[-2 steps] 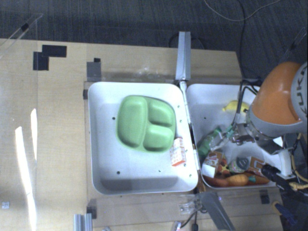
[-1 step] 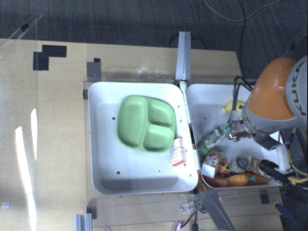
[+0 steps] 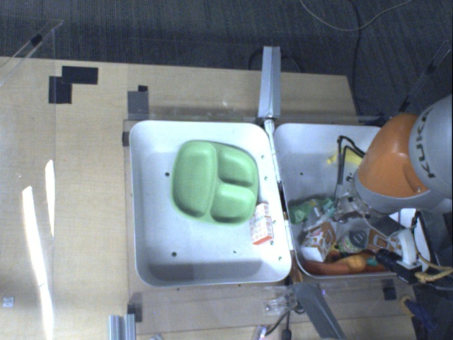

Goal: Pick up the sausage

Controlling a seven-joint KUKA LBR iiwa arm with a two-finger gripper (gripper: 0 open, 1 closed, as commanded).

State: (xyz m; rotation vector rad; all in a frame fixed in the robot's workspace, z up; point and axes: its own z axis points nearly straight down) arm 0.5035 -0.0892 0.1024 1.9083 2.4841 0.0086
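Observation:
The sausage (image 3: 324,267) is a reddish-brown, elongated piece lying along the front wall of the right bin (image 3: 304,144), partly tucked under other items. The arm's orange band (image 3: 388,165) hangs over the right half of that bin. Below it my gripper (image 3: 348,217) reaches down into the pile of items, a little above and to the right of the sausage in the camera view. The wrist hides much of what lies beneath it.
Crowded around the sausage are a brown-and-white carton (image 3: 320,241), a green packet (image 3: 308,209), an orange item (image 3: 356,262) and a yellow piece (image 3: 334,159). The left bin (image 3: 145,211) holds a green divided plate (image 3: 214,180) and a small red-and-white carton (image 3: 262,225).

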